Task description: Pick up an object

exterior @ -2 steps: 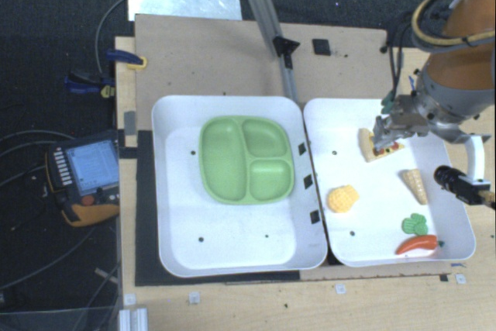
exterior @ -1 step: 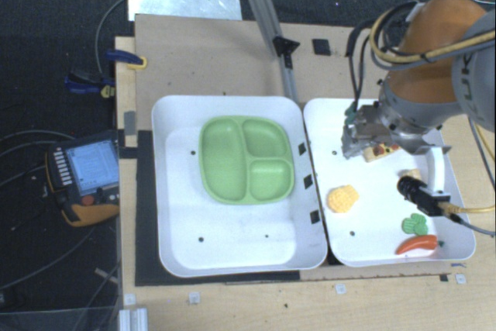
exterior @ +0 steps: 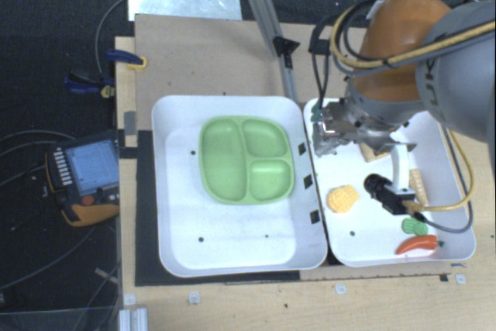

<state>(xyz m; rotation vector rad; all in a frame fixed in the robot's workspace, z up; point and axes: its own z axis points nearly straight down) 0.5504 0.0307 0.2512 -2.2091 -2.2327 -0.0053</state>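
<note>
Camera view: the grey arm with its orange band comes in from three o'clock and ends over the right bin. The gripper hangs at about ten o'clock of that bin, close to the wall it shares with the left bin. Whether the gripper is spread or closed cannot be told from here, and nothing can be seen held in it.

The things to pick lie in the right bin. A yellow lumpy toy sits at about seven o'clock of the bin's middle, below the gripper and apart from it. A small green piece and a red-orange piece lie close together at five o'clock, near the bottom rim. A tan block shows just under the wrist.

In the left bin a green divided plate lies flat, towards twelve o'clock of that bin.
</note>
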